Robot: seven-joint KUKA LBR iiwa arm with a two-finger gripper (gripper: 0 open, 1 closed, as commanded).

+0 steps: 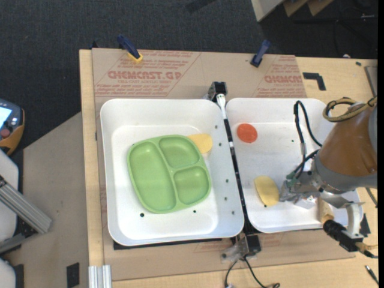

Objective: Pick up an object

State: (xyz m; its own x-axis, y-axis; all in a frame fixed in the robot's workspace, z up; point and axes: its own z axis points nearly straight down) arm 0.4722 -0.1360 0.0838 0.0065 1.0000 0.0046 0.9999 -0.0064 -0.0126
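The small yellow rounded plastic piece (267,191) lies in the right white bin (270,116) at about seven o'clock. It looks light, stiff and slick; grip it across its narrow width. The claw (292,192) sits at its three o'clock side; its state I cannot tell.

End effector (289,192) low in right bin (273,221), beside yellow object (267,191).

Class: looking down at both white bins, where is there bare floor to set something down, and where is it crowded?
Left bin: bare strips around the green divided plate, widest along the near edge. Right bin: bare floor between the orange disc and the yellow piece. Crowded at its near right, where the gripper sits.
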